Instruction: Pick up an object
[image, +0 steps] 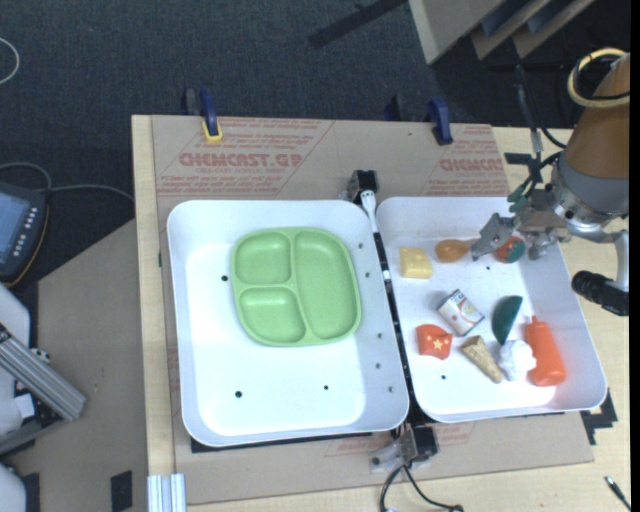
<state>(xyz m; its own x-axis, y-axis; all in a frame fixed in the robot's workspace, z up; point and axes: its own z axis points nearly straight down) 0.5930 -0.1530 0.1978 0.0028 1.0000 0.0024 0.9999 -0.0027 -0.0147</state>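
Small red-and-green object (510, 250) sits at the far edge of the right white bin (590, 385), and the claw (512, 236) is right down over it, arm reaching in from the right, orange band (600, 150) high, wrist angled down and leftward. Gripping it? Possibly; I cannot tell whether the claw is closed. Orange-brown rounded piece (452, 249) lies just left. Green divided plate (297, 285) sits in the left white bin (200, 400).

My arm (600, 150) is a rounded grey casing with a broad orange band above the wrist. Black cables run along it, and my metal wrist hardware is grey with dark fittings.
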